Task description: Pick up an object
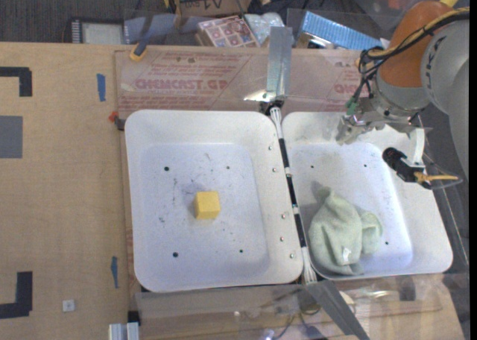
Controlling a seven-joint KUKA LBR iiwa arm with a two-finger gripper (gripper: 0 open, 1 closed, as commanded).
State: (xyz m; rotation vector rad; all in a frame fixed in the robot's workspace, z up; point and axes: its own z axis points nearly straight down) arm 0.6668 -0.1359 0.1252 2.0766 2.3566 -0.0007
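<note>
Fingers first: I cannot tell if mine are open or closed. My gripper [349, 131] hangs over the top of the right bin [432, 245], holding nothing. I think I am just starting. Next I must go down to the green cloth [341, 228] at lower right.

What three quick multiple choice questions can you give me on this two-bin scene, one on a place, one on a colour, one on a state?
1. Where does the small block lie?
A. left bin
B. right bin
C. wooden bench

2. What colour is the block?
A. blue
B. yellow
C. red

3. How does the cloth in the right bin lie?
A. folded flat
B. crumpled in a heap
C. draped over the divider

Answers:
1 A, it sits near the middle of the left bin.
2 B, it shows yellow against the white floor.
3 B, the pale green cloth is bunched near the bin's near edge, below the hand.
</note>
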